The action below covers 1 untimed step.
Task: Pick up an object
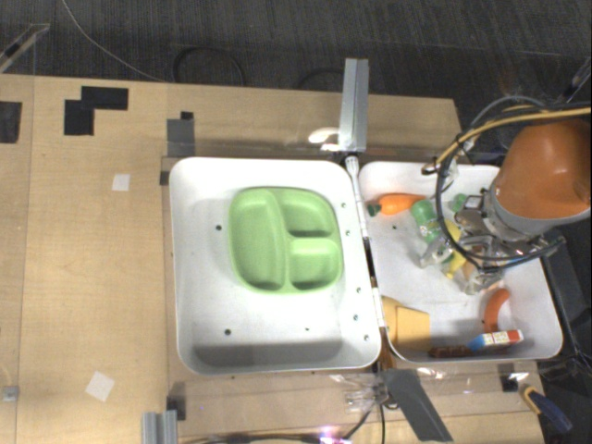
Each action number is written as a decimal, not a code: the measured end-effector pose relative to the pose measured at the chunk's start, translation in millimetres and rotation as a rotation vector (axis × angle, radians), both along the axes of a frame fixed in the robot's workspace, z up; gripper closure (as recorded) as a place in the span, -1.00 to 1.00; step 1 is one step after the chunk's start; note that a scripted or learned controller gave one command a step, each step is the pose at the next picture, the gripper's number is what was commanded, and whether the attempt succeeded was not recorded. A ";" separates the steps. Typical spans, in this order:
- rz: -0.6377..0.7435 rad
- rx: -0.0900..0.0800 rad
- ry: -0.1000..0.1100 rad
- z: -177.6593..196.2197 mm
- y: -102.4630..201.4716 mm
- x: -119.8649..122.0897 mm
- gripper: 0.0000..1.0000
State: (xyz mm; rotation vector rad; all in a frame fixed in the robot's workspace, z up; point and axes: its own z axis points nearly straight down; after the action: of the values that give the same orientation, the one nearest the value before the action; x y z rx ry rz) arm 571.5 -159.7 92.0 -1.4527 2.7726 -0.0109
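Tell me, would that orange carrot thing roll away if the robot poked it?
Probably a little. The carrot looks rounded and tapered, so it would likely roll in a curve, not straight. It lies near the right bin's wall, which should stop it soon. It looks like a smooth toy, so perhaps slippery to pinch.

- pale wood bench (83,276) with black patches (92,107) at its far left
- dark grey carpet (277,17) beyond, a thin cable (92,37) lying across it
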 end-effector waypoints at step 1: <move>-0.084 0.004 -0.002 -2.9 27.8 46.3 -1.00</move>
State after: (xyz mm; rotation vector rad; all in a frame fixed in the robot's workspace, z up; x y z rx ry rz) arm 617.8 -131.9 89.2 -1.3339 2.8280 -0.0075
